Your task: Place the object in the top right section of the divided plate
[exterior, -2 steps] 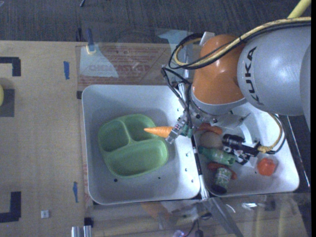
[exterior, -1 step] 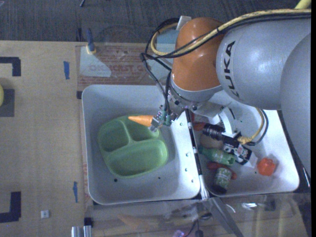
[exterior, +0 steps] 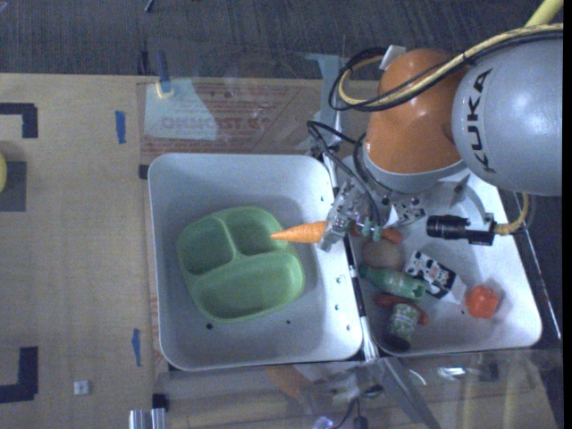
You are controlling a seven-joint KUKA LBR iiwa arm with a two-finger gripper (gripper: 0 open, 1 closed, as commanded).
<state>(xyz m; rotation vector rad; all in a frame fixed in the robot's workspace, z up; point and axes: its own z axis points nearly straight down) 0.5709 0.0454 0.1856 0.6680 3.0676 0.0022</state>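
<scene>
A green divided plate (exterior: 239, 263) lies in the left white bin (exterior: 179, 186). An orange toy carrot (exterior: 299, 233) hangs with its tip over the plate's right edge, near the top right section. My gripper (exterior: 335, 228) is shut on the carrot's thick end, just right of the plate. The grey arm with its orange band (exterior: 407, 123) reaches in from the right and covers the top of the right bin.
The right bin (exterior: 523, 315) holds several items: a green bottle (exterior: 393, 281), a brownish potato-like piece (exterior: 382, 254), a black and white carton (exterior: 430, 272), an orange-red item (exterior: 483, 300) and a dark jar (exterior: 402, 322). A black cylinder (exterior: 454, 228) sticks out from the wrist.
</scene>
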